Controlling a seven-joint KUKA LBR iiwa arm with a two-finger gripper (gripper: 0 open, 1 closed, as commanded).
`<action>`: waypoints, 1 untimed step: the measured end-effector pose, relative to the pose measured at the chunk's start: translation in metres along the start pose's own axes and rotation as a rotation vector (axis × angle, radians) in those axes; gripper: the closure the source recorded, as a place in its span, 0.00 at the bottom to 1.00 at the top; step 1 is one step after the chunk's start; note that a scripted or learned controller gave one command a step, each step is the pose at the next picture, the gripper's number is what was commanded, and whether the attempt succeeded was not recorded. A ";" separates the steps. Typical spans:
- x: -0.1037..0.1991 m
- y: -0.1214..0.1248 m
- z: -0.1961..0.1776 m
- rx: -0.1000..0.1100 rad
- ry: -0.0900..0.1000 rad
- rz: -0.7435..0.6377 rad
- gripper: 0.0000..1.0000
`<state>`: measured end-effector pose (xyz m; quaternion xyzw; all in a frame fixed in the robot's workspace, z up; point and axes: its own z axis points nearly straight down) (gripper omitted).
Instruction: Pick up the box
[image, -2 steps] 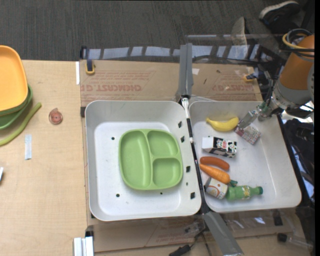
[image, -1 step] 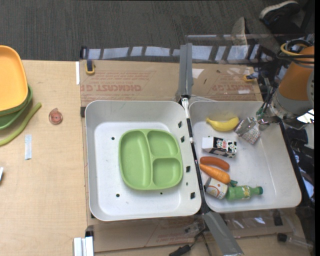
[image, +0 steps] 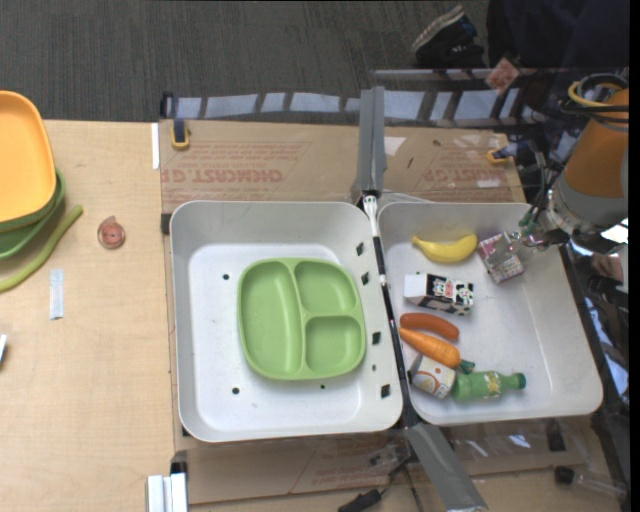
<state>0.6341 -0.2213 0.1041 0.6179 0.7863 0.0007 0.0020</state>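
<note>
Green bottle (image: 490, 383) at right bin's (image: 560, 400) front, box (image: 439, 291) mid-bin below banana (image: 445, 247), hand (image: 527, 234) by crumpled packet (image: 501, 257), grip state indeterminable

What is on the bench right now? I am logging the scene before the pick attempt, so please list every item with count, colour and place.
White plastic bins: 2, white, side by side on the bench.
Green divided plate: 1, green, in the left bin.
Banana: 1, yellow, top of the right bin.
Small printed box: 1, white and black, below the banana.
Crinkled wrapped packet: 1, silvery pink, right of the banana.
Sausage: 1, red-orange, below the box.
Carrot: 1, orange, below the sausage.
Green bottle: 1, green, bottom of the right bin.
Stacked dishes: orange over green, far left.
Gripper: 1, grey, beside the packet.
</note>
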 end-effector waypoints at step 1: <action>0.061 0.041 -0.103 0.003 0.001 -0.070 1.00</action>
